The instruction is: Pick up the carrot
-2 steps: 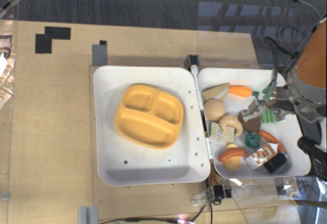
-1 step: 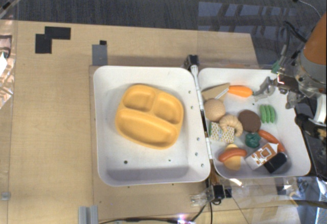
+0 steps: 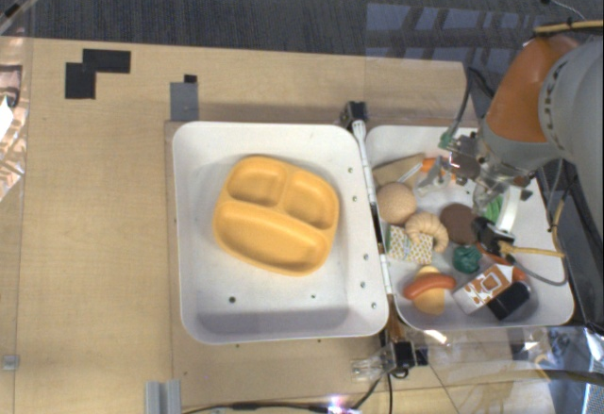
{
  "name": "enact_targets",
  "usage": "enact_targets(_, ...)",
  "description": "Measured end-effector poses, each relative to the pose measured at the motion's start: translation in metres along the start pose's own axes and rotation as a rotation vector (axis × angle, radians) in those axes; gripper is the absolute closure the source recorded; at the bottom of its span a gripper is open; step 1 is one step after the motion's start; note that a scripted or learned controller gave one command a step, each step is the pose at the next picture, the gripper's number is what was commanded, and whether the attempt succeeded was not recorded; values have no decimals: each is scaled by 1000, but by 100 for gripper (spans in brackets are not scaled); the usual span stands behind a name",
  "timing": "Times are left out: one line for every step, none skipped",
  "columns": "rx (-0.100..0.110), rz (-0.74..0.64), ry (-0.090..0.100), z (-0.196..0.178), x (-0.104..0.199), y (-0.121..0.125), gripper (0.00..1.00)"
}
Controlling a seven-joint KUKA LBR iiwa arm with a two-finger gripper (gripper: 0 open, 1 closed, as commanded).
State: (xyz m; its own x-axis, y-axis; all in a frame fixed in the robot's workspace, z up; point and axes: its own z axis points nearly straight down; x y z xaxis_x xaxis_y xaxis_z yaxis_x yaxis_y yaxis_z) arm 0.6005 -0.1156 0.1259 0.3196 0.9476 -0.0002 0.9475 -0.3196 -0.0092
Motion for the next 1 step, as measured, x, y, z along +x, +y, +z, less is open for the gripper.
enact_targets(-17, 210, 2, -18, -61, 50, 0)
